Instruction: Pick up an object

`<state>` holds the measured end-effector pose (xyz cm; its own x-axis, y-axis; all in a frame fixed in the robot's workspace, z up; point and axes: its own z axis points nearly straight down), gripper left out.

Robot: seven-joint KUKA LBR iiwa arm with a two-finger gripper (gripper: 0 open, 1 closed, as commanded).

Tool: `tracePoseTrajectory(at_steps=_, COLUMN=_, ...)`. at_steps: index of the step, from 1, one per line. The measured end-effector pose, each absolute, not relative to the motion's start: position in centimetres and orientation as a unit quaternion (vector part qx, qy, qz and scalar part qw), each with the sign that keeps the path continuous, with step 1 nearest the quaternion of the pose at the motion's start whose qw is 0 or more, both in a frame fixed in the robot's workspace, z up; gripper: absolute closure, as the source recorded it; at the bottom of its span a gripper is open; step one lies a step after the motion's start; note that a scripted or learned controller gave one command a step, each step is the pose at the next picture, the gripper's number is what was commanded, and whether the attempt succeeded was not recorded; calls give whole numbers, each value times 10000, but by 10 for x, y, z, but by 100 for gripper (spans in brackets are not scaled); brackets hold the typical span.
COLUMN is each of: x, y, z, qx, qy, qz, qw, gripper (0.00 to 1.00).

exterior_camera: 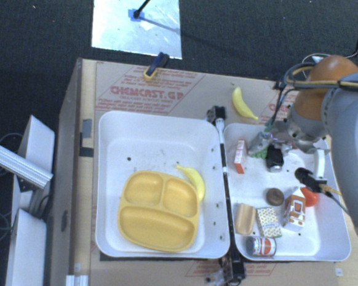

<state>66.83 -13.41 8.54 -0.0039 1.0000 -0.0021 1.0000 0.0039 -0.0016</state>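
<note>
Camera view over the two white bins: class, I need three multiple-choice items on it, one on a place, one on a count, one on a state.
1. Where does the yellow divided tray lie?
A. in the left bin
B. in the right bin
C. on the cardboard behind the bins

2. How many bananas are in view?
A. one
B. two
C. four

3. How does the can in the right bin rest?
A. upright
B. on its side
C. stacked on the tray

Answers: 1 A, the tray fills the left bin's front part. 2 B, one banana touches the tray's far corner, another banana lies on the cardboard. 3 B, its length runs along the bin floor.
</note>
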Motion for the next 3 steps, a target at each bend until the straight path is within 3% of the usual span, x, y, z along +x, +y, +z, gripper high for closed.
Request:
tracePoseTrajectory(at_steps=1, x=669, y=-178, z=85, qx=7063, qy=7079, qz=1, qw=17, gripper=0)
tracePoseTrajectory(at_steps=2, x=669, y=-178, z=95, qx=7048, qy=7094, qz=-14, qw=9, gripper=100)
tracePoseTrajectory(at_steps=3, x=666, y=-125, z=143, qx=7057, qy=7084, qz=-41, qw=-58, gripper=100)
